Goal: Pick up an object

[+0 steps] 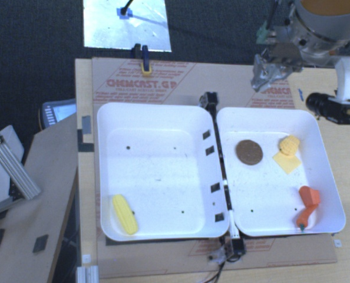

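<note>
A: Orange carrot (pixel 307 205) at the right bin's (pixel 325 158) near-right corner; brown disc (pixel 249 152) mid-bin.

B: Gripper (pixel 264 81) beyond the far edge; jaws possibly closed, cannot tell.

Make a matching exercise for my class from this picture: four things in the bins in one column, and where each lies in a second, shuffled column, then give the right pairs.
Things
1. yellow corn cob
2. brown round patty
3. orange carrot
4. yellow cheese slice

Places
A. right bin, near right corner
B. left bin, near left corner
C. right bin, toward the far right, partly under a small yellow lump
D. right bin, far half, close to the divider between the bins

Right pairs: 1-B, 2-D, 3-A, 4-C
</note>
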Controlling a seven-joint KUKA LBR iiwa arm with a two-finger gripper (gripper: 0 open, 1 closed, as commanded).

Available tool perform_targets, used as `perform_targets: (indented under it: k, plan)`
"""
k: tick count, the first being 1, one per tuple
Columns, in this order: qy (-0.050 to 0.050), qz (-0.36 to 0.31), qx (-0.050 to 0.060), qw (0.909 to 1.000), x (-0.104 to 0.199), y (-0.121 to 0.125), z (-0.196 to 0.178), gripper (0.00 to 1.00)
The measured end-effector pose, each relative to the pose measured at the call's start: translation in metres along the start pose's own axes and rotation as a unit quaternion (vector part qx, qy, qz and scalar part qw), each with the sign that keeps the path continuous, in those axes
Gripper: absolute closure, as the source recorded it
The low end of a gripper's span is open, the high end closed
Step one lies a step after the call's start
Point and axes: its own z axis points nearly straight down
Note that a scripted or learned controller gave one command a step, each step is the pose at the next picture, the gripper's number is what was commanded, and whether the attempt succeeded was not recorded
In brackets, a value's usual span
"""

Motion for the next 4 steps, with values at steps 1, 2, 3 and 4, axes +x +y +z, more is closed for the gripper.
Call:
perform_targets:
  k: [1, 2, 3, 4]
  plan:
    - [0.0, 0.0, 0.01, 1.0, -0.047, -0.029, 0.112, 1.0]
    - [0.001, -0.007, 0.003, 1.0, 0.014, -0.025, 0.093, 1.0]
    - [0.0, -0.001, 0.0, 1.0, -0.048, 0.025, 0.052, 1.0]
    - [0.001, -0.001, 0.006, 1.0, -0.09, -0.031, 0.087, 1.0]
